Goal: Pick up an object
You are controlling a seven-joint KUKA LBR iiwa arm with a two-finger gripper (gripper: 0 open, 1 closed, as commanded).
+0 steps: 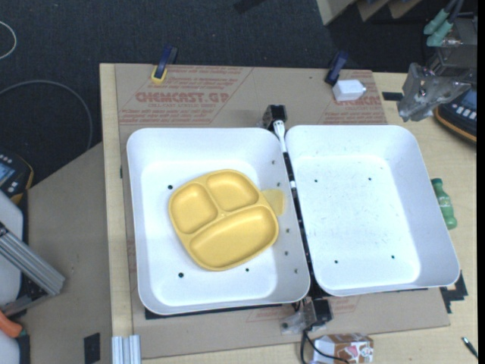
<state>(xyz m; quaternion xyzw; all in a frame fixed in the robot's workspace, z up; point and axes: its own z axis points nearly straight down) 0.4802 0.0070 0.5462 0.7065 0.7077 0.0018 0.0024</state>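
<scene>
Camera view: I have one slanted look down on the tabletop (227, 93) and both bins.
End effector: I see the end effector (428, 89) at the upper right, a grey metal cluster off beyond the far right corner of the right bin, above the tabletop's edge rather than over either bin.
Grip state: I cannot tell from here whether it is released or clenched; I see nothing carried in it.
Task object: a yellow divided plate (221, 218) with three compartments lies flat in the left bin, well apart from the end effector, far to its left and nearer the camera.
Yellow scrap: a small yellow piece (274, 201) pokes out from under the plate's edge on the side facing the end effector; I cannot tell what it is.
Left bin: the left bin (144, 154) is the farther of the two from the end effector.
Right bin: the right bin (415, 141) sits just below and left of the end effector, touching the left bin along a black strip.
White block: a small white block (348, 90) lies on the tabletop near the end effector, to its left.
Green item: a green item (444, 203) lies beside the right bin's outer rim, nearer the camera than the end effector.
</scene>
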